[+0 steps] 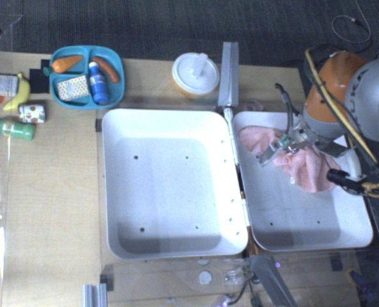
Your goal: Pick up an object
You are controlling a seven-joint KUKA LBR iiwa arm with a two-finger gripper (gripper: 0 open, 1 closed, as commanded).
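Observation:
A crumpled pink cloth (309, 169) lies in the upper part of the right bin (304, 230), spreading from its top left corner toward the right wall. My gripper (284, 147) hangs low over the middle of that cloth, reaching in from the right under the grey and orange arm (333, 88). It looks to be touching or pressing into the fabric, and the wrist hides where the two meet.
The left bin (116, 171) sits beside it, with a metal divider post (227, 75) between the two at the back. Behind the bins stand a white lidded tub (195, 74) and a blue tray (116, 66) of toy food. A banana (18, 93), a small can (32, 113) and a green bottle (11, 130) lie far left.

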